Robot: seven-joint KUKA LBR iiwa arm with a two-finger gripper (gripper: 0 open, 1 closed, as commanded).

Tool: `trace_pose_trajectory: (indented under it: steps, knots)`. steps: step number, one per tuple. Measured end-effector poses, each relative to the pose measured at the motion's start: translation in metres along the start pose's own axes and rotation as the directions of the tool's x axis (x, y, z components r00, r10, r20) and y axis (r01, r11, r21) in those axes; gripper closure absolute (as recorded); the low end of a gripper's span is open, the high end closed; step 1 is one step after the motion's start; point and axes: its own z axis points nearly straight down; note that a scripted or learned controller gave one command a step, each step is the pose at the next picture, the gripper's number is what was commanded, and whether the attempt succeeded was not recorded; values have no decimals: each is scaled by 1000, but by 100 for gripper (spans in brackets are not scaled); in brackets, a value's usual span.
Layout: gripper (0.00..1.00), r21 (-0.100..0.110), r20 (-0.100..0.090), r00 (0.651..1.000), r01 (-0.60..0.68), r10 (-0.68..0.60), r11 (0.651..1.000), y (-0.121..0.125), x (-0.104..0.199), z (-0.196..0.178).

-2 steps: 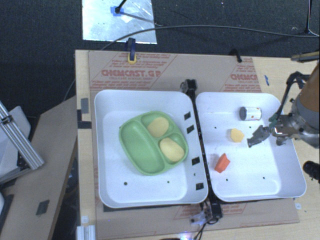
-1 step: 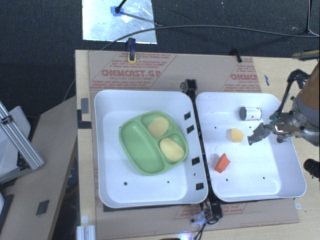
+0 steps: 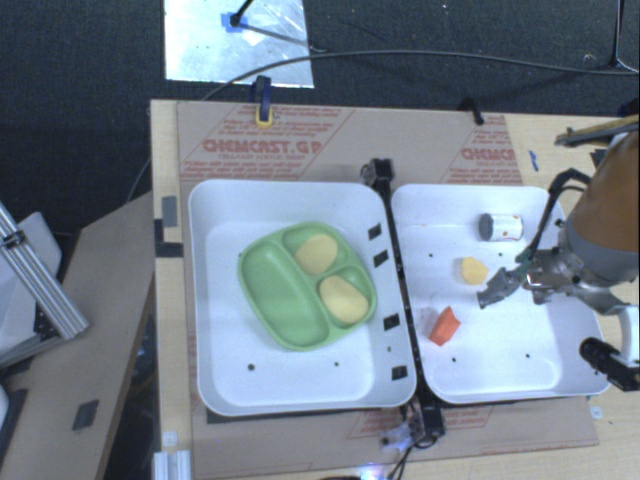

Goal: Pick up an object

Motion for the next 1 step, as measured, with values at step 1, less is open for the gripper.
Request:
trace_pose_trajectory:
  steps: [1]
  knots:
    - [0,-1,0,1000,-1,1,1000,2,-7,45]
